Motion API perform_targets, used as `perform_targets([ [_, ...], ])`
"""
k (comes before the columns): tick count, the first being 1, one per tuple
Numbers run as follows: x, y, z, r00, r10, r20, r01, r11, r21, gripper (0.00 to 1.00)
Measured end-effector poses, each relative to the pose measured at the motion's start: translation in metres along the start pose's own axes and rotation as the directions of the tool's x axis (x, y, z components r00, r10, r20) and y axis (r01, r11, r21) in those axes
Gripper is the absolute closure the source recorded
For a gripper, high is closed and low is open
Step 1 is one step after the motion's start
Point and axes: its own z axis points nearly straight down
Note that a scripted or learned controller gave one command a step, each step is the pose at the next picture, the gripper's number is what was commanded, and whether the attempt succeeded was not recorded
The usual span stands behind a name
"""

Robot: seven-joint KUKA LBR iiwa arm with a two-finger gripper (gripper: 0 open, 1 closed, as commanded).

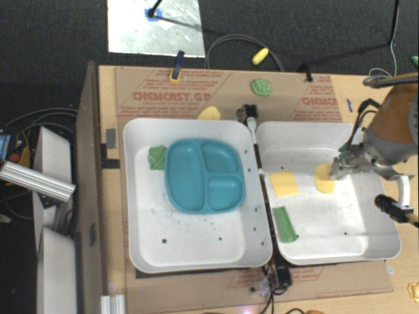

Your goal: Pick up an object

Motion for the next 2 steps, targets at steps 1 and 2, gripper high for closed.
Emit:
perform_targets([
  [1, -0.0003, -0.0060, -0.0818, 1.000, -0.001, 0.000, 0.001, 1.000, -0.001, 1.00],
  [2, -0.0001, -0.0064, -0.0776, 1.000, 0.000, -0.001, 0.000, 1.000, 0.003, 0.00],
])
